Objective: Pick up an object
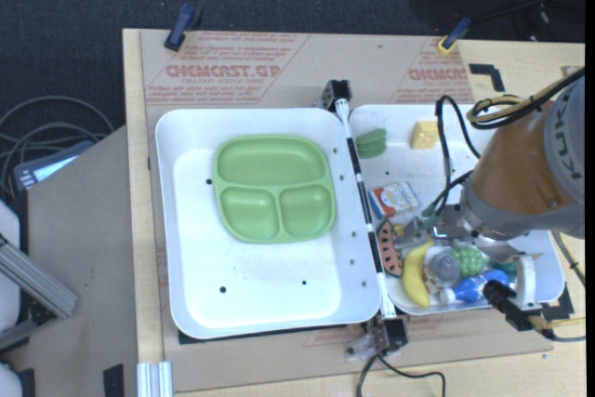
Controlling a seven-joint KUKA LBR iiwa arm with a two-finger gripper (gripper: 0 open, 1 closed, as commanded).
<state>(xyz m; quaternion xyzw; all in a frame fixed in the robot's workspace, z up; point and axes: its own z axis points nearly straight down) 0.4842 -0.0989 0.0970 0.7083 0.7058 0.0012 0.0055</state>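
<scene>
- Banana (415, 272) sat at the right bin's (395, 118) front edge, among clutter.
- Gripper (456, 248) hung right over that pile; couldn't tell its state.
- Green tray (275, 187) lay in the left bin (186, 228).

The left bin (186, 274) lies open around the green tray (275, 186). The right bin's (395, 118) near corner is crowded: banana (415, 272), packet (398, 198), clutter.

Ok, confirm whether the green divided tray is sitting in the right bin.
No, the green divided tray lies in the left bin, away from the clutter.
</scene>
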